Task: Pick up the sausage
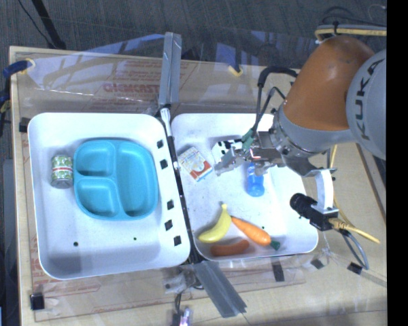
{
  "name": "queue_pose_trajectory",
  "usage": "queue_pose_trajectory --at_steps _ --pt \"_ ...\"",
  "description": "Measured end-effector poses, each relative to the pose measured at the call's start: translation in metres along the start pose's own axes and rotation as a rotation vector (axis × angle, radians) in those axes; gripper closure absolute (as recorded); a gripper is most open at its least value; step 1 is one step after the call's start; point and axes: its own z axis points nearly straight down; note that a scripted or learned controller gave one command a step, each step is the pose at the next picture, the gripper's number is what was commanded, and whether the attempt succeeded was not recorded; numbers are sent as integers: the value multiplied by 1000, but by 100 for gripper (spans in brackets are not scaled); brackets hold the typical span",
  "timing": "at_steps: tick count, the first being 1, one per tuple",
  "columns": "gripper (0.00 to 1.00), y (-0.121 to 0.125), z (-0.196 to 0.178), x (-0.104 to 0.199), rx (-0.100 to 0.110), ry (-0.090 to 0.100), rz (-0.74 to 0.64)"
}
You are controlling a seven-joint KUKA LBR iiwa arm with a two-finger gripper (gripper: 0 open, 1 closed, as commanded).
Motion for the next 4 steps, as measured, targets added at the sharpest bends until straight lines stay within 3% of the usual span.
queue_pose_trajectory --at_steps 1,2,3,4 --pt "0 -32 107 -33 1 1 92" --pt "0 -31 188 -59 -2 1 12" --pt "0 47 132 -93 -2 0 -32" --pt "0 88 187 -103 -1 0 54"
